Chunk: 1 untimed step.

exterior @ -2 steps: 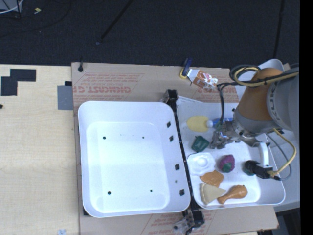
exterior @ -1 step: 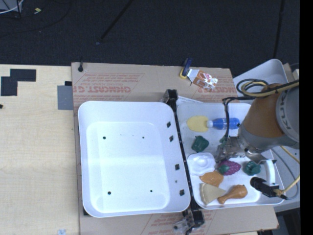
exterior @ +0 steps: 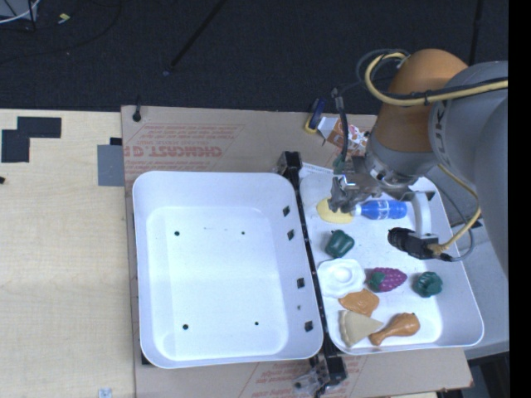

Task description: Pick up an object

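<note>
The tool (exterior: 342,196) sits over the yellow disc (exterior: 335,213) at the right bin's (exterior: 465,332) eleven o'clock; its grip state cannot be told.

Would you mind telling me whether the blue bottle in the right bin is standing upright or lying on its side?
Lying on its side. The blue bottle stretches lengthwise across the floor of the right bin, beside the gripper.

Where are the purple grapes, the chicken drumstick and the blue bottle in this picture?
purple grapes (exterior: 387,279), camera view, middle of the bunch.
chicken drumstick (exterior: 400,326), camera view, its thick meaty end.
blue bottle (exterior: 385,211), camera view, middle of its body.
</note>
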Each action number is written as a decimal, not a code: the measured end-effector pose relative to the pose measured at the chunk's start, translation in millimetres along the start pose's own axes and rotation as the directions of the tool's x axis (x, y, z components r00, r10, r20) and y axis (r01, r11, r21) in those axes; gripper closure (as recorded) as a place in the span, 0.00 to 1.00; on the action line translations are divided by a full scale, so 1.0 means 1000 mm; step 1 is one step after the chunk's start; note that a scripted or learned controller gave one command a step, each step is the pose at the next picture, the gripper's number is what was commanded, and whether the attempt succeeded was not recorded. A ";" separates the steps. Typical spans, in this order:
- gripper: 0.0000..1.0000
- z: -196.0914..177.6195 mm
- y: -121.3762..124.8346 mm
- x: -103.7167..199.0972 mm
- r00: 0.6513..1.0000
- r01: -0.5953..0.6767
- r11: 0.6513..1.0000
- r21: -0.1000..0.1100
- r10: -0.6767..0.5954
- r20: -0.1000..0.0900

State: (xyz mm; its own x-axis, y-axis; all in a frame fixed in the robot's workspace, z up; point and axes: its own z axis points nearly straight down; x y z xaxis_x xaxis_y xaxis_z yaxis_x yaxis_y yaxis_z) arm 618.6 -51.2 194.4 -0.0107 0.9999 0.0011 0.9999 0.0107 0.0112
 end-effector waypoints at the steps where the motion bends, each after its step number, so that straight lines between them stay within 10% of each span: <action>1: 1.00 0.049 -0.035 -0.032 1.000 -0.013 1.000 0.020 0.013 0.001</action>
State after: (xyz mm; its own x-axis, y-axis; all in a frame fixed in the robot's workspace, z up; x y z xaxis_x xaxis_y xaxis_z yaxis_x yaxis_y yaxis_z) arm 584.3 -84.0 145.4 0.0024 1.0000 0.0002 1.0000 -0.0024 -0.0086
